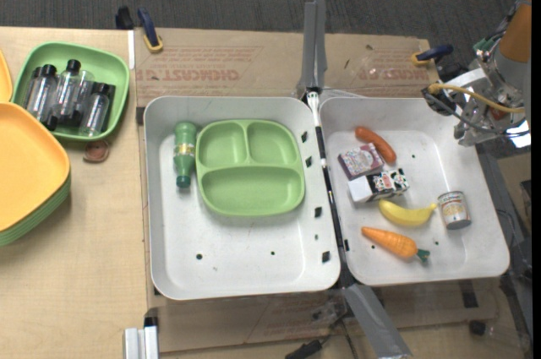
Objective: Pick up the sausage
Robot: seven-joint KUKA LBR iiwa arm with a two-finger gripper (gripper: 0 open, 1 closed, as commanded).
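From above, the sausage [376, 144] lies in the right bin [473, 264], at its far side, just beside one pink box [361, 160]. One white carton [379, 184], one banana [407, 213], one carrot [394, 243] and one can [454, 209] lie nearer. The left bin [169, 264] holds one green tray [249, 167] and one green bottle [184, 153]. The hand [473, 116] hovers at the right bin's far right corner; I cannot tell its state.

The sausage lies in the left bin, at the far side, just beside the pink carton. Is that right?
Not quite. The camera view shows the sausage in the right bin, not the left one. The rest holds: it lies at the far side, just beside the pink carton.
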